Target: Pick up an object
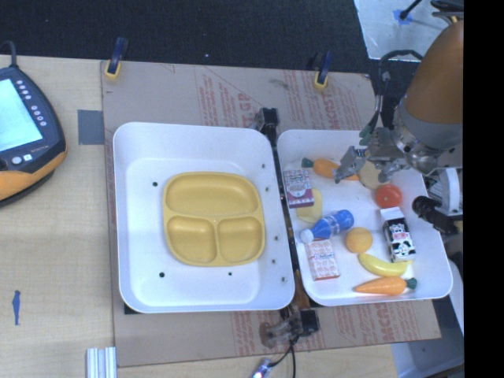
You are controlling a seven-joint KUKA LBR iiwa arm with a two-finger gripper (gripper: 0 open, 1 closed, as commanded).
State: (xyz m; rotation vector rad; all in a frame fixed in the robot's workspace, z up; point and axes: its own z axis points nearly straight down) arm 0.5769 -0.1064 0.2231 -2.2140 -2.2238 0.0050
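Observation:
My gripper [356, 168] hangs over the back part of the right bin [441, 286], open, with nothing held between its fingers. Just to its left lies a small orange fruit [324, 166], and a red tomato [387, 195] sits right in front of it. Further forward are a black-and-white milk carton [399, 239], an orange ball [358, 240], a banana [383, 266] and a carrot [381, 287]. A blue bottle [331, 224], a yellow block [309, 208] and two red-and-white packets [298, 185] [323, 259] lie along the bin's left side.
The left bin [134, 211] holds a yellow divided plate [213, 217]. A teach pendant [22, 132] lies on the bench at far left. Clamps [115, 57] [321, 69] pin the cardboard at the back. The arm's body [437, 77] looms over the right bin's back right corner.

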